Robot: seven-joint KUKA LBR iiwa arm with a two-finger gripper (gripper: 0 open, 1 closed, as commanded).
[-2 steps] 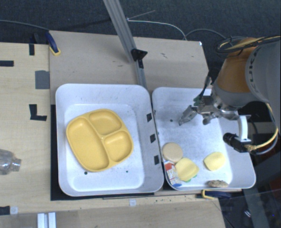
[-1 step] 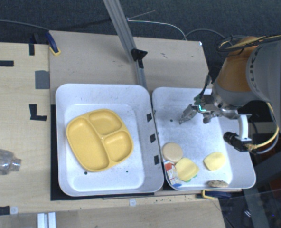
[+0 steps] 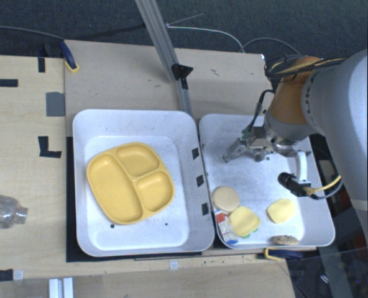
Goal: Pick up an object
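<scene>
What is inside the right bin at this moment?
The right bin holds a tan round piece, two yellow pieces, a flat packet partly covered, and a brownish piece. The tool hangs above.

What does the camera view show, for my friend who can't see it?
A grey robot arm's gripper hovers over the right white bin, above small yellow and tan toy foods. The left white bin holds a yellow divided plate.

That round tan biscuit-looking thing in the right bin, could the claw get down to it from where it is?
Probably yes. The claw hangs over bare bin floor, and the round tan piece lies uncovered nearer the camera, though a yellow piece crowds it on one side.
</scene>
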